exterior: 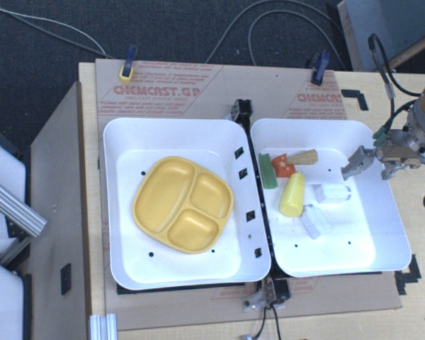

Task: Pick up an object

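White plastic bins sit side by side on a desk (64, 190) topped with cardboard. Nearest the viewer, in the left bin (120, 261), lies a yellow divided plate (183, 204), flat, with three compartments, filling most of the bin's floor. In the right bin (368, 250), two small pale, clear pieces (319, 222) lie near the middle. Just beyond them, toward the bin's left side, is a yellow bottle-shaped object (292, 194), with a green block (268, 171) beside it along the divider. Farther back sit a small red piece (283, 166) and a tan stick (302, 157), close together. The gripper (357, 163) hangs over the right bin's right side, reaching in from the right, apart from all objects. Whether its fingers are open or closed cannot be told. Blue clamps (129, 60) pin the cardboard's far edge.
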